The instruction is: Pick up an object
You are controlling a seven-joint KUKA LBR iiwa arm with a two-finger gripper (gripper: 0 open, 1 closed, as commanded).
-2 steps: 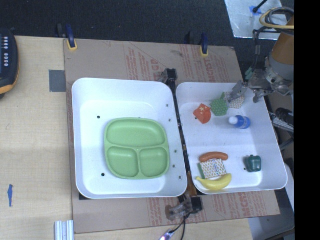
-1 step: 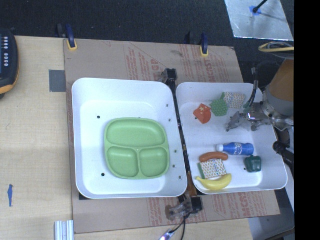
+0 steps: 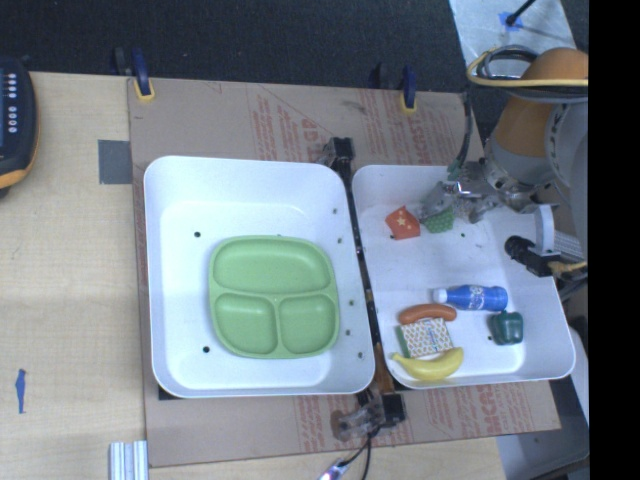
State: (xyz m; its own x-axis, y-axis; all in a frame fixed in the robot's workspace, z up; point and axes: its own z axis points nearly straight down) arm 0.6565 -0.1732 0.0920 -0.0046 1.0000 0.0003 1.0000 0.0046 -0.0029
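Observation:
My gripper [image 3: 452,198] hangs low over the back of the right bin [image 3: 545,368], reaching in from the right. A small green block [image 3: 438,221] lies right at its tip; whether they touch is unclear. A red block [image 3: 403,224] sits just to the left of the green one. Toward the front of the bin lie a blue bottle [image 3: 472,296], a hot dog [image 3: 427,314], a checkered sandwich-like piece [image 3: 427,338], a yellow banana [image 3: 430,367] and a dark green cup [image 3: 507,327].
The left bin [image 3: 170,268] holds a light green divided plate [image 3: 272,296]. A raised divider edge [image 3: 357,268] runs between the bins. A black part of the arm [image 3: 530,253] overhangs the right bin's right side. Clamps stand along the back edge.

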